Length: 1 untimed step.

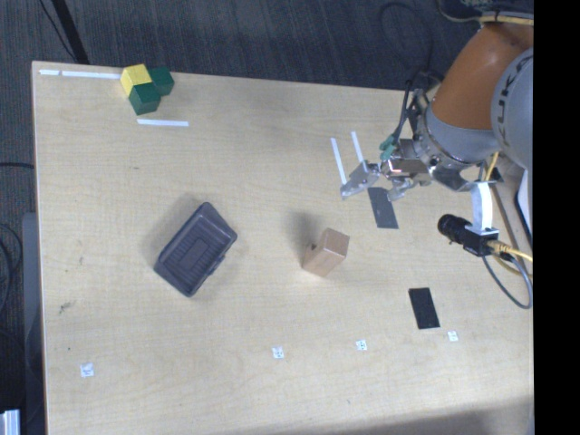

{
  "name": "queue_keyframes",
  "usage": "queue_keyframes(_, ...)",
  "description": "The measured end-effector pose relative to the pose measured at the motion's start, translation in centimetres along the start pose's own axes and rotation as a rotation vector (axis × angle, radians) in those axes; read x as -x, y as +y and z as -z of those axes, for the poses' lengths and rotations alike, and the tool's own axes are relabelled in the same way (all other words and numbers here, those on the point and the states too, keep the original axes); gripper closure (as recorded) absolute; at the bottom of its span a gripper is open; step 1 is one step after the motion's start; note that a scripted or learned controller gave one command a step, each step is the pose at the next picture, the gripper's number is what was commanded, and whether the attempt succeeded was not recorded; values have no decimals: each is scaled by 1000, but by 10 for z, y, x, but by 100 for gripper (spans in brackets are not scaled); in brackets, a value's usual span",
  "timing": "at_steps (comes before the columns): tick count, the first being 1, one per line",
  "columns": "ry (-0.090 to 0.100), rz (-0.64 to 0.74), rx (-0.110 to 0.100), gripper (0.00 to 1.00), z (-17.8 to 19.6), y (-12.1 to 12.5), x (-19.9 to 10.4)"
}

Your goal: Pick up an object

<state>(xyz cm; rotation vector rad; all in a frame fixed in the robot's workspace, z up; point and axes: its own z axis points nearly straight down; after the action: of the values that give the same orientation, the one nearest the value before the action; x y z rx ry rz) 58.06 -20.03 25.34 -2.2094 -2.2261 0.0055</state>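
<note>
Wooden surface [272, 152] seen from above. Grey arm with orange band enters from right; jaws [367, 188] hang above surface, spread open, nothing held. Likely target judged: small tan wooden block [325, 251], tilted, lying near, below-left of jaws. Dark ribbed plastic tray [195, 248] further left. Yellow and green blocks [145, 87] stacked at far corner.

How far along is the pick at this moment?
Nothing looks picked yet: the tan block, the dark grey tray and the yellow and green blocks all lie on the bench. The gripper is open beside the tan block, gripping nothing. Closing on an object and lifting remain.
</note>
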Motion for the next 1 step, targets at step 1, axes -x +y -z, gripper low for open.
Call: queue_keyframes(1, 0, 239, 0, 0, -131, -4, -52)
